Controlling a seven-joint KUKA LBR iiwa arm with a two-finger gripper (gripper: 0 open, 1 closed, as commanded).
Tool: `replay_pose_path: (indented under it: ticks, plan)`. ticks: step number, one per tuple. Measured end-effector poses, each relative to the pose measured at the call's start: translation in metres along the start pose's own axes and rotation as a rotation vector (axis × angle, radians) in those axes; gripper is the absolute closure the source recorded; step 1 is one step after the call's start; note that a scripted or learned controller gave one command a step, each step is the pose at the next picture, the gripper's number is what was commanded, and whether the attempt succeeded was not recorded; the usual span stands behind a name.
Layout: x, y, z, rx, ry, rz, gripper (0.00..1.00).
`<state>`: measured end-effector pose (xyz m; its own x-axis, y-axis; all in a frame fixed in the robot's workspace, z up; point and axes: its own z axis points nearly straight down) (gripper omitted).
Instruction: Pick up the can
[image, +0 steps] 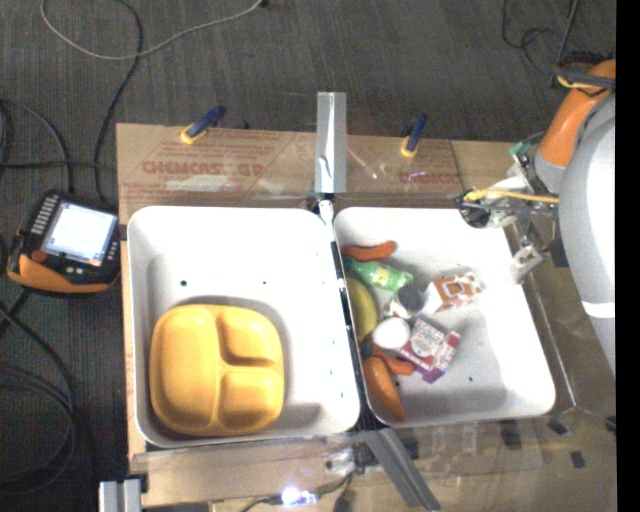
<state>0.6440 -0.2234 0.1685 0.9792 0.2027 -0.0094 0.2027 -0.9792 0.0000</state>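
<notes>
Pick not started. The can (410, 298), probably the small grey round thing, sits left of centre in the right bin (500, 390), between a green bottle (380, 274) and a carton (458, 288). The gripper (524, 256) hangs at the bin's upper right edge, well apart from the can. Whether it is open cannot be told.

Can (410, 298): small, dark, w/ a greyish round end facing up toward the camera, so it looks upright, though it's too small to be sure. Sits in the right bin (500, 370), left of centre, in the cluster of items. Just below-right of the green bottle (380, 274), left of the orange-white carton (458, 289), above the white round item (392, 331). Touching or nearly touching its neighbours; can't tell which.
</notes>
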Motion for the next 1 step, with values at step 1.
replay_pose_path:
  ticks: [1]
  plan:
    - [-0.0258, -0.0828, 0.073, 0.005, 0.001, -0.162, 0.0]
